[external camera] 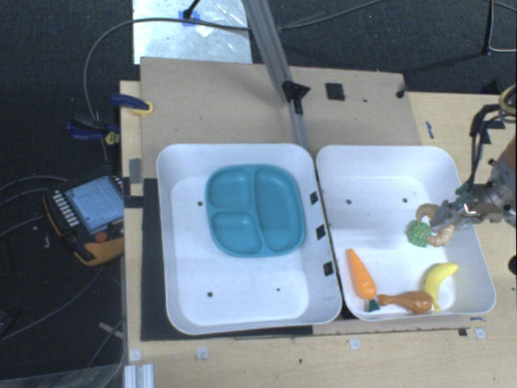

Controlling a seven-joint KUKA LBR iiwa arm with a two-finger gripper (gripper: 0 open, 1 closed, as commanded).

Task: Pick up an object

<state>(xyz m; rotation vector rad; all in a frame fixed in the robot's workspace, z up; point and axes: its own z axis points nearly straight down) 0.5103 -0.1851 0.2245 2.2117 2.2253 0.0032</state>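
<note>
The green toy broccoli lies by the right bin's right wall, touching the pincer, whose spread I cannot tell. A carrot, drumstick and banana line that bin's front edge. The left bin holds a blue divided plate; the table is brown board over dark carpet.

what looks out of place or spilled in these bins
Nothing stands out. The blue divided plastic plate lies flat in the left white bin; the orange toy carrot, yellow toy banana and brown toy drumstick lie inside the right white bin.

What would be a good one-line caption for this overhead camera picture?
Robot claw reaches into the right bin beside a green toy; blue plate sits left.
</note>
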